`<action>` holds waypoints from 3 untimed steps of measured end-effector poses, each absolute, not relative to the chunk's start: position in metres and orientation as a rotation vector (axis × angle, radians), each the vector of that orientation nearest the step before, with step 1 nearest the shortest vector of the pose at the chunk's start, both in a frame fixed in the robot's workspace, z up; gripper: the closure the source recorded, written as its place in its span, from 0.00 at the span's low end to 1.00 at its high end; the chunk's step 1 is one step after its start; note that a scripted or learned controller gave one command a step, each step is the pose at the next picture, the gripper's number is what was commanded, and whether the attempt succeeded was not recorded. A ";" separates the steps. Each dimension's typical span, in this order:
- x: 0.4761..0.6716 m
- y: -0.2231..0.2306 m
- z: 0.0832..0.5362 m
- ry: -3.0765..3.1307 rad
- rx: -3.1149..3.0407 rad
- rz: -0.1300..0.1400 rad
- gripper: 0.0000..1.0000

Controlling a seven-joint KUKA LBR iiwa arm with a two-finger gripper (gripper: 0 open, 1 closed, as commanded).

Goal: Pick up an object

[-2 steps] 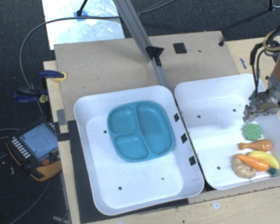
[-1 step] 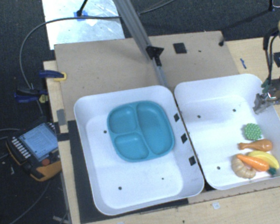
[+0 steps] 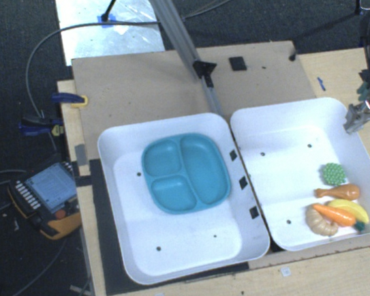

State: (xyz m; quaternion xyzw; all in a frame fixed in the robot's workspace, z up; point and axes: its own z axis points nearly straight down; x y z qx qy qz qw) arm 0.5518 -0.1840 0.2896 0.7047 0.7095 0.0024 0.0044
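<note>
Toy food lies in the near right corner of the right bin (image 3: 287, 142): a green broccoli (image 3: 334, 173), a brown chicken drumstick (image 3: 340, 191), an orange carrot (image 3: 339, 213), a yellow banana (image 3: 352, 208) and a tan croissant (image 3: 320, 221). My gripper (image 3: 362, 112) hangs at the right edge of the view, just over the right bin's far right rim, well above and behind the food. Nothing is seen between its fingers.
A blue divided plate (image 3: 186, 172) lies in the left bin (image 3: 138, 247). A grey pole (image 3: 178, 31) slants over the bench behind the bins. Clamps (image 3: 61, 100) and a handheld device (image 3: 45, 192) sit off the bench's left side.
</note>
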 end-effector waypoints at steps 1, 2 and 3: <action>0.568 -0.131 0.271 2.233 2.209 0.003 1.00; 0.576 -0.079 0.271 2.233 2.209 0.005 1.00; 0.581 -0.024 0.262 2.233 2.209 0.004 1.00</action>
